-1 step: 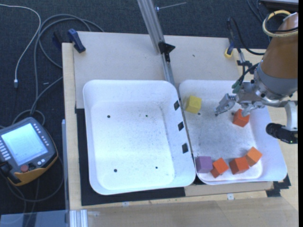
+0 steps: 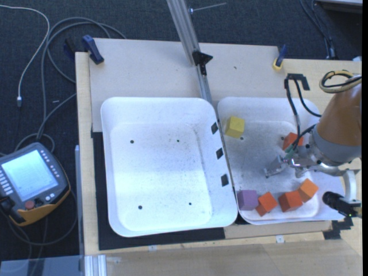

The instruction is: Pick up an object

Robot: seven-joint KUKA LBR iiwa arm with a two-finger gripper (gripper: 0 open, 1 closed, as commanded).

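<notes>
The right bin (image 2: 253,105) holds several small blocks. A yellow cube (image 2: 234,127) lies near its far left corner. Along the near edge sit a purple cube (image 2: 248,199), an orange block (image 2: 266,203), a red-orange block (image 2: 291,200) and a lighter orange block (image 2: 309,188). Another red-orange block (image 2: 290,141) lies close to the arm's wrist, partly hidden by cables. My gripper (image 2: 276,168) hangs low over the middle of the right bin, on bare floor between the yellow cube and the near row, touching no block that I can see.
The left bin (image 2: 115,114) stands beside the right one, with black clips on the shared rim (image 2: 219,153). A slanted metal pole (image 2: 184,22) rises from the bench behind the bins. The arm's body (image 2: 344,125) covers the right bin's far right side.
</notes>
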